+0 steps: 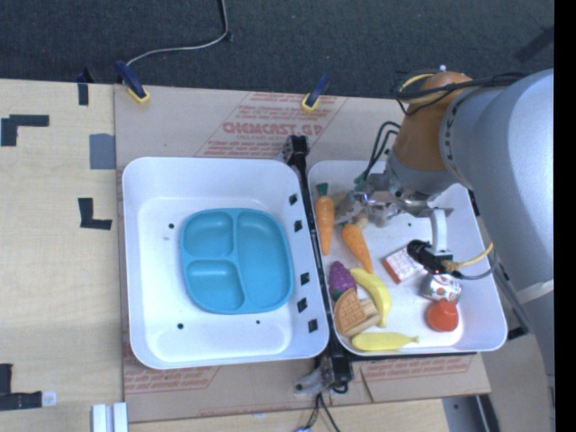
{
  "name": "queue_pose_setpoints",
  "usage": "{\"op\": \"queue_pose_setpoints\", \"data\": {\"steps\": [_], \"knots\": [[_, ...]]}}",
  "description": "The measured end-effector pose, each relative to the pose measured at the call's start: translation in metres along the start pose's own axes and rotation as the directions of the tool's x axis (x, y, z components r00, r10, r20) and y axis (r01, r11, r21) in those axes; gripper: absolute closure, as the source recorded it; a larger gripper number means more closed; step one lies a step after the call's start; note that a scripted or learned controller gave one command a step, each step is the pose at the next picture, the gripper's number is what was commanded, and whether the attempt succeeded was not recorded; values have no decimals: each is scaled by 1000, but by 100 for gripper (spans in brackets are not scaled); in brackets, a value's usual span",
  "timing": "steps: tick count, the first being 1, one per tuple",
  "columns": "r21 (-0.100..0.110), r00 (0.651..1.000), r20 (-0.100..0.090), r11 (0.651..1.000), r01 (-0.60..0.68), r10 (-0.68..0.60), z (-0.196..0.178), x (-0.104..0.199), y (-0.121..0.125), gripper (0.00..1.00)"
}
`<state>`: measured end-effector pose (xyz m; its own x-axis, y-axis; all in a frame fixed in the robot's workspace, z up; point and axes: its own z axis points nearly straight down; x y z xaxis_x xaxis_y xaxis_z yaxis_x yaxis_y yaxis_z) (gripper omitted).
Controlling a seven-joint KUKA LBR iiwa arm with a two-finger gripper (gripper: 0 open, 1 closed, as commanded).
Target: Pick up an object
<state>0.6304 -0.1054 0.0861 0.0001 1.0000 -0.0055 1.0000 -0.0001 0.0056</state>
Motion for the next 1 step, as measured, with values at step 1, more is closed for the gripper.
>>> {"op": "queue_pose_setpoints", "data": {"steps": [1], "knots": [[4,1000,0,1000,-1,1,0,1,5,0]]}}
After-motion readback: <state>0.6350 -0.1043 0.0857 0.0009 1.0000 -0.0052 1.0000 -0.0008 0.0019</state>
